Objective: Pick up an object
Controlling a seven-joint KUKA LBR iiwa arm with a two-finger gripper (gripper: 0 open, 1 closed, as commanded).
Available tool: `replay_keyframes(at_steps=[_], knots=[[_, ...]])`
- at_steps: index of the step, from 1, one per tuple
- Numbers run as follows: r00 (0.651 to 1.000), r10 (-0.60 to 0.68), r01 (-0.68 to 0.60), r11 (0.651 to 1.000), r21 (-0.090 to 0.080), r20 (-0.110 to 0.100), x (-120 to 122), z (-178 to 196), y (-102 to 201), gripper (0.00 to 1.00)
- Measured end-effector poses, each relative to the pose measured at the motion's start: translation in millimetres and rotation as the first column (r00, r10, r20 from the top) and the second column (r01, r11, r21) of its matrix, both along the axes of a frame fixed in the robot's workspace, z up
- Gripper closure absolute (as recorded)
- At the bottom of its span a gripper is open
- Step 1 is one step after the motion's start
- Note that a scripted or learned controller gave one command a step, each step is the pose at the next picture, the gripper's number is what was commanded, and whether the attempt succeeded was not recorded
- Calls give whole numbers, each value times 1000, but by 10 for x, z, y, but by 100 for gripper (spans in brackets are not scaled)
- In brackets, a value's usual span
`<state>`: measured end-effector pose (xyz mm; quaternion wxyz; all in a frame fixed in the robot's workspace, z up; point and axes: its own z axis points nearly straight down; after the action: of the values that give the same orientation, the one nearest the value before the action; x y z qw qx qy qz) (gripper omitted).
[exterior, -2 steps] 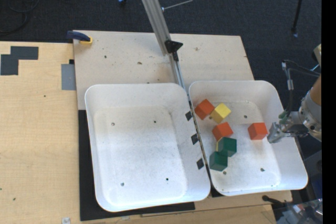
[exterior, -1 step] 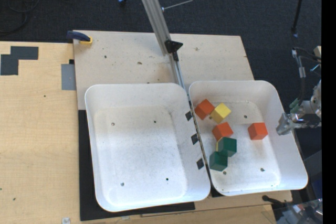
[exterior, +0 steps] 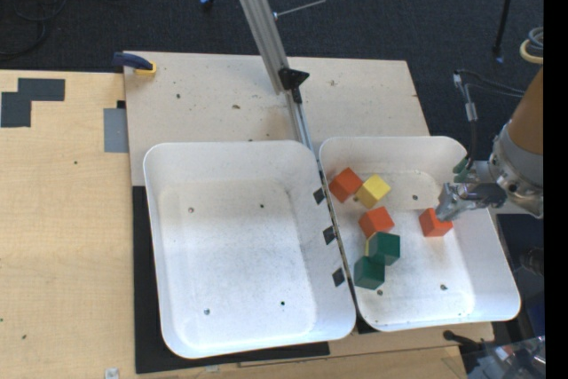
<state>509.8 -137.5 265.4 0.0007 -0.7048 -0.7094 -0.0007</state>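
I'm low over the right bin (exterior: 497, 297) now, my gripper (exterior: 446, 207) right at the lone orange block (exterior: 435, 224) — touching it from above, by the look. Jaws apart or clamped? Can't tell from here. The other blocks (exterior: 370, 226) cluster by the divider — well apart.

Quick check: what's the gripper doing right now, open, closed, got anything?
Gripper: low in the right bin, right beside an orange block; open or closed cannot be told, and no block visibly sits between its fingers.
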Motion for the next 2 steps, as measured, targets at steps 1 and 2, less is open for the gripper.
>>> replay_keyframes(at_steps=[1,2], knots=[[1000,0,0,1000,0,-1,97,28,535,100],[1000,-1,1,1000,0,-2,229,-8,1122,100]])
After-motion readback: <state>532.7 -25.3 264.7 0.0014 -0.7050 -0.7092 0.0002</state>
